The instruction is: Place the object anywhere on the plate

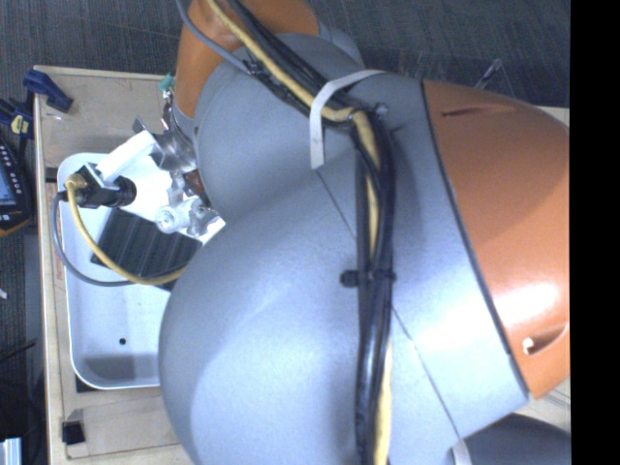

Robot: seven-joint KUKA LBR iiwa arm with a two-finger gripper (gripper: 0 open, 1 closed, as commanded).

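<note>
Arm blocks most of the view; hand sits over the left bin, approx 9 o'clock from frame centre. Can't tell if hand's open or what it has. Object & plate hidden, so progress can't be judged. No readable labels or writing
</note>
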